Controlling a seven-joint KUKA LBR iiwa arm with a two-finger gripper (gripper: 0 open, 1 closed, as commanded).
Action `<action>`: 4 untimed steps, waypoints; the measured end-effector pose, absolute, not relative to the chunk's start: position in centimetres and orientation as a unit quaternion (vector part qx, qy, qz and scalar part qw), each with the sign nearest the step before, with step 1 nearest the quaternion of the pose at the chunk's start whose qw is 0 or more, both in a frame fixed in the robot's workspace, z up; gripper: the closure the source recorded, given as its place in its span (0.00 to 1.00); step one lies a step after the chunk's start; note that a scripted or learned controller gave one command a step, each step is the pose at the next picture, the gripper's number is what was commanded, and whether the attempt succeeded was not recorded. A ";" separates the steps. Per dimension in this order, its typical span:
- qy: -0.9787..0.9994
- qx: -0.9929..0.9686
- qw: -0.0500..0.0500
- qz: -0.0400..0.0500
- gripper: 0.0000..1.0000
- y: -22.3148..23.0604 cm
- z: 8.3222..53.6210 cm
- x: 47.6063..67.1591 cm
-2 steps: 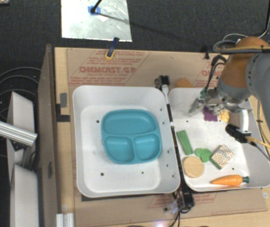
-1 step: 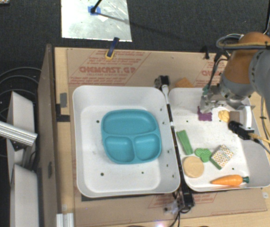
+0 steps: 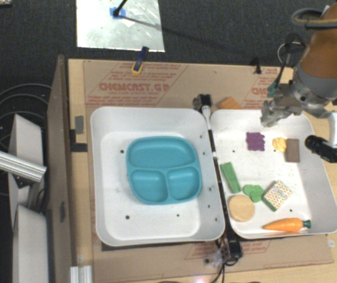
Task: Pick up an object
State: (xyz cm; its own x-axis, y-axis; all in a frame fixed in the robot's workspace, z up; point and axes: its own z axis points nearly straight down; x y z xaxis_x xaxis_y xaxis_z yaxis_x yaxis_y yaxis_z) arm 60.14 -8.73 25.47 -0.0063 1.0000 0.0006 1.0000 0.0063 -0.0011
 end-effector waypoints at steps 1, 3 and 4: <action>-0.708 -0.706 -0.001 -0.001 0.00 -8.9 25.3 60.3; -0.708 -0.707 -0.002 -0.001 0.00 -13.9 14.6 64.8; -0.709 -0.705 -0.002 -0.001 0.00 -12.4 8.5 65.7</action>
